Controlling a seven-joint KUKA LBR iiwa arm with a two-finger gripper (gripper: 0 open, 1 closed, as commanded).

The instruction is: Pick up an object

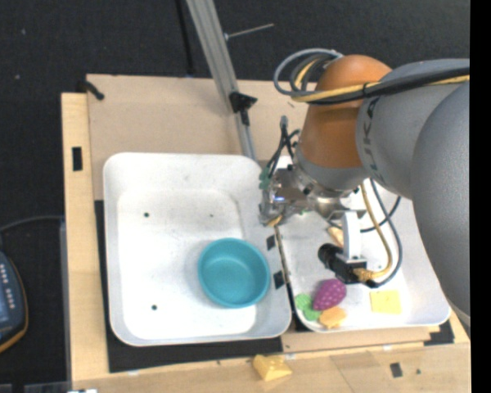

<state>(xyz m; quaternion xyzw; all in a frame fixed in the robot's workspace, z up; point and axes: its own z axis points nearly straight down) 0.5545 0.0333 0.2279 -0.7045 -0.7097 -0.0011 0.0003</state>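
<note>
A tan bench (147, 121) stands on dark floor (65, 23), metal pole (213, 47) slanting across.

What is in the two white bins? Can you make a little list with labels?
left bin: a blue bowl, upright, near the bin's right wall
right bin: a purple grape toy, a green piece, an orange piece, a yellow square
toys' spot: near the front edge of the right bin
arm: reaches over the right bin
hand: close to the wall between the bins
outside the bins: a yellow piece on the bench
</note>
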